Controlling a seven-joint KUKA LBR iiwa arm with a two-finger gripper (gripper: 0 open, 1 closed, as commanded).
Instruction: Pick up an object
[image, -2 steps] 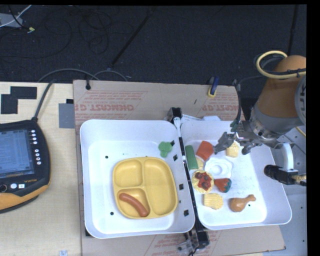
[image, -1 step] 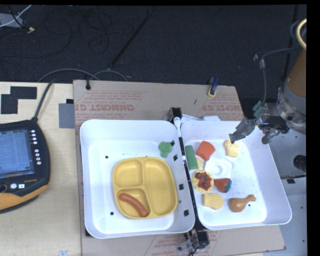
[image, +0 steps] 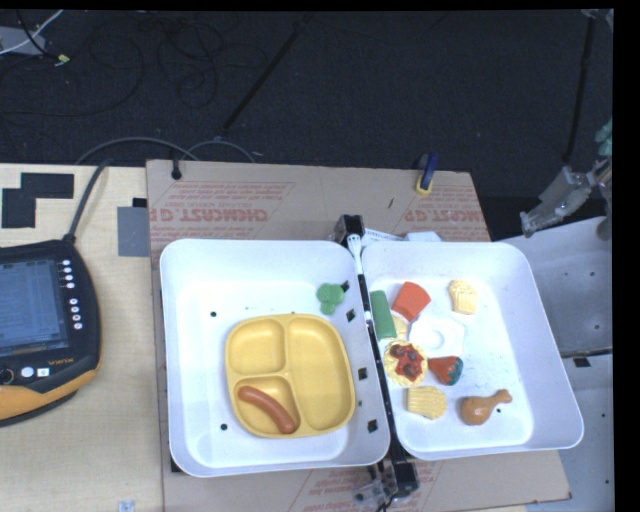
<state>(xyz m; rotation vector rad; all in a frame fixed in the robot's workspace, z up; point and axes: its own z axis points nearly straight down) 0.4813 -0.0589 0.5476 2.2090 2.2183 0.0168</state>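
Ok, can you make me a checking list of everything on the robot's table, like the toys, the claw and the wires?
Surface: cardboard sheet on the bench, bearing the left bin and the right bin side by side.
Job's things, left bin: yellow divided plate with a sausage in its near compartment; small green toy beside the plate.
Job's things, right bin: green stick, red piece, pale yellow piece, fried egg, pizza slice, red and green piece, corn piece, chicken drumstick.
Clutter: blue and yellow clip on the cardboard's far edge.
Claw: at the right edge; open or shut cannot be told.
Cables: black cables on the dark floor.
Surroundings: control pendant at left.
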